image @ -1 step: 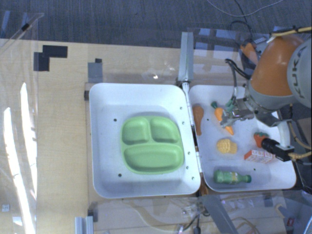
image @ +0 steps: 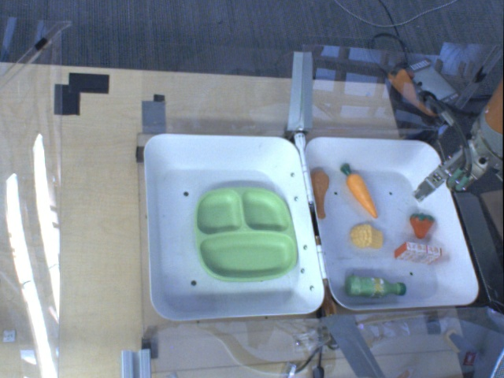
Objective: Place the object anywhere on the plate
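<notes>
Strawberry (image: 422,224) lies just below the pincer (image: 429,186), seemingly apart.

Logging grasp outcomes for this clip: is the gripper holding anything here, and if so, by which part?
Nothing is held. The gripper hangs over the right bin's far right edge, above the strawberry, with no object between its fingers.

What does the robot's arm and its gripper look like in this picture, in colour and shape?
At the picture's right edge the arm shows as grey metal with a patch of orange above the wrist. From it reaches the gripper, a slim, pale grey metallic piece with darker parts near its base. The picture is too coarse for markings.
</notes>
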